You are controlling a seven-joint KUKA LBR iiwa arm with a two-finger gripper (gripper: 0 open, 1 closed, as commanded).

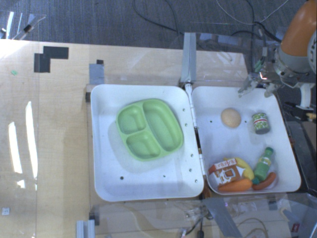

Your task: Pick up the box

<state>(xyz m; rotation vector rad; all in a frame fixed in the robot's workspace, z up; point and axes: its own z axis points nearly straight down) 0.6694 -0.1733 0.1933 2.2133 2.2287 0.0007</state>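
The box (226,172) is small, orange and white, and lies flat near the front edge of the right bin (210,103), wedged among other toy foods. My gripper (257,89) hangs over the bin's far right corner, well behind the box. Its two fingers are spread apart with nothing between them, so it is open.
A yellow banana (246,168), an orange carrot (235,186), a red sausage (268,181) and a green bottle (264,163) crowd the box. A beige ball (231,118) and a green can (260,123) sit mid-bin. The left bin (101,148) holds a green divided plate (149,129).
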